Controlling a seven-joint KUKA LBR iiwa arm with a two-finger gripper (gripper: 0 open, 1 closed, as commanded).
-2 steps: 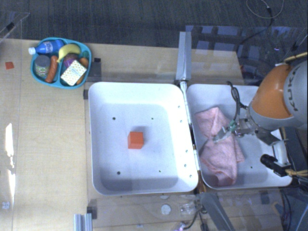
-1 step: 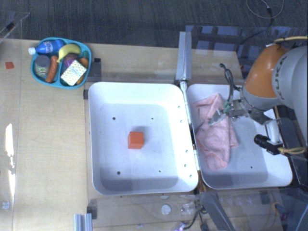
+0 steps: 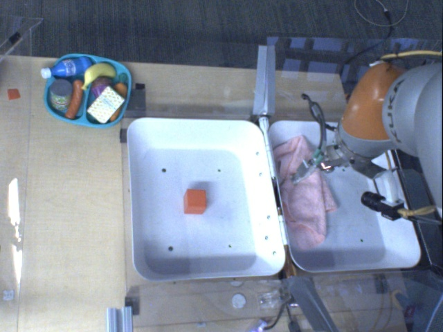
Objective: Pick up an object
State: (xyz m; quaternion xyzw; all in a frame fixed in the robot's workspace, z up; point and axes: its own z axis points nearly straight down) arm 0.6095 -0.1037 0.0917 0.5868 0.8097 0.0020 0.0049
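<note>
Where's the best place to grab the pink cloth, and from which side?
Probably the raised fold at the upper end of the pink cloth, coming straight down from above. It lies crumpled and flat along the left wall of the right bin, so a side approach has little to catch. The gripper is already over that upper part; a bunched ridge there gives something to pinch.

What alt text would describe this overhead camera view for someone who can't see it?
A grey and orange robot arm lowers its gripper onto a pink cloth in the right white bin. The left bin holds an orange block; a blue tray of toy food sits nearby.
</note>
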